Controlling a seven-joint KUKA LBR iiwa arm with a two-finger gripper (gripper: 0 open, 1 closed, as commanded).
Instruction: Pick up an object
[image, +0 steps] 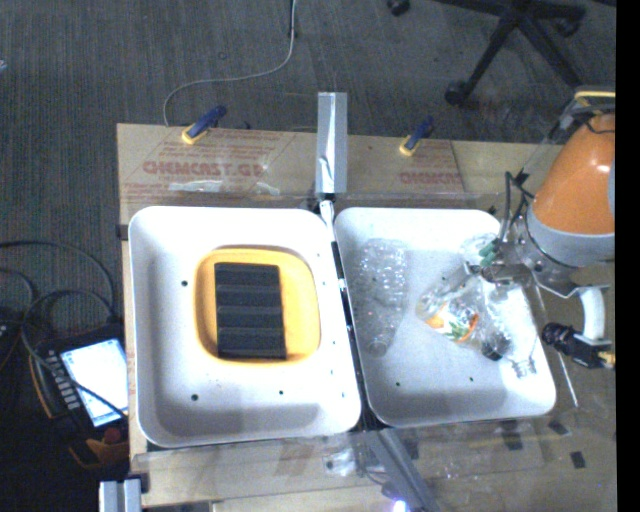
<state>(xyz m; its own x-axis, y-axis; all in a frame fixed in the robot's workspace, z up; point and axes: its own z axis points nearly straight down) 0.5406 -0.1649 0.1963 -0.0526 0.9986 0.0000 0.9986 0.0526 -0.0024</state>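
Orange-banded arm (578, 190) over right bin (400, 400), end effector (497, 268) by clear bags (462, 305), grip state indiscernible.

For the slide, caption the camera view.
Arm over right bin of clear plastic items; yellow tray in left bin.

Dark grey carpet (150, 60) covered the floor around the bench. A brown board (230, 165) with faded red lettering lay under the far side, held by two blue-and-yellow clamps (203, 124). A thin cable (250, 70) looped on the carpet far left. A black chair base (510, 45) stood far right. A lit tablet (90, 375) with black cables sat near left.
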